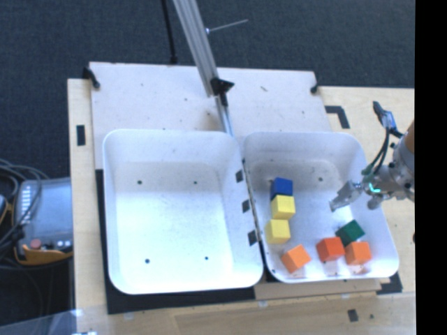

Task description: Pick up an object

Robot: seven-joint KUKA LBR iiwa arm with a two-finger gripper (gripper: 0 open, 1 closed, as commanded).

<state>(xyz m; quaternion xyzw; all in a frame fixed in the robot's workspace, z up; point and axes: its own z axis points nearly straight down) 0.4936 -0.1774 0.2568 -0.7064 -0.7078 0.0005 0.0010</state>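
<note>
We see the arm cut off at the right edge, only the wrist and pincer (357,196) visible, reaching over the right bin (307,145) rim. Fingers look spread apart, nothing between them. We count seven blocks: one blue block (282,186), two yellow blocks (283,206), three orange blocks (330,248), one green block (350,230) just below the pincer. Left bin (140,145) sits well left.
</note>
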